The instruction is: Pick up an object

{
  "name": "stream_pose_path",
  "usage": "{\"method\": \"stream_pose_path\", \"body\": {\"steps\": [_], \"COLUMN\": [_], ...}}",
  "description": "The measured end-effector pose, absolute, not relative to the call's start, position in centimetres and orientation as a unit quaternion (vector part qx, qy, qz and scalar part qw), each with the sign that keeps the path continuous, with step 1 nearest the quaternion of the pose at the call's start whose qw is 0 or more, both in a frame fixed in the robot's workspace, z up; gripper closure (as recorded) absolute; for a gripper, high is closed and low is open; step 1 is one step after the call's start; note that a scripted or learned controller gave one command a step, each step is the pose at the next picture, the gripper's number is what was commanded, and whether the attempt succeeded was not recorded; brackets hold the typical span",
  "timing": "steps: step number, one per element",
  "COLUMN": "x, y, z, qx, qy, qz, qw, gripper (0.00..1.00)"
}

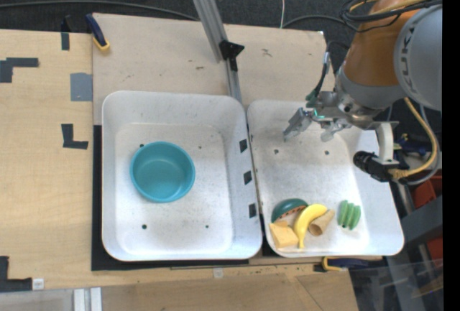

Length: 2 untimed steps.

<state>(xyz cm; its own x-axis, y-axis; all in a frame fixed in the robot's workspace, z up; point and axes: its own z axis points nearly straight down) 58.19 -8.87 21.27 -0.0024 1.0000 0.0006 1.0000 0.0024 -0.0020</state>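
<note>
So far nothing has been lifted: the gripper [313, 124] hangs over the upper part of the right bin [316, 166], its two fingers spread wide with bare space between them. It sits above a bare stretch of the bin floor, well apart from anything it could take.

The candidates lie in a cluster at the lower edge of that bin, toward the lower right of the frame. A banana [309, 222] curves across the middle of the group, touching a dark green rounded item [290, 207] on its upper left and a pale yellow block [284, 235] on its lower left. A small tan piece [321, 223] lies against the banana's right side; what it is cannot be made out. Just beside the group, to the right, lies a green ridged object [348, 215], standing slightly apart and probably the easiest to grasp cleanly.

The whole task therefore remains: moving down the frame to the cluster, descending, closing and lifting. The crowding of the banana group and the near bin wall could hinder a clean grip.

In the left bin [215, 115] sits a teal bowl [162, 171], alone. A slanted metal pole [205, 1] crosses the upper centre of the bench [158, 51], clear of the arm.
</note>
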Motion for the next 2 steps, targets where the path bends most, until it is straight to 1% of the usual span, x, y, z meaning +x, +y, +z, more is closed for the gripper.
{"method": "stream_pose_path", "body": {"steps": [1, 2], "x": [58.0, 57.2], "y": [-8.9, -9.7], "z": [16.9, 11.4], "qx": [-0.707, -0.707], "qy": [-0.708, -0.707], "qz": [0.0025, 0.0029], "qw": [0.002, 0.003], "gripper": [0.00, 0.00]}}
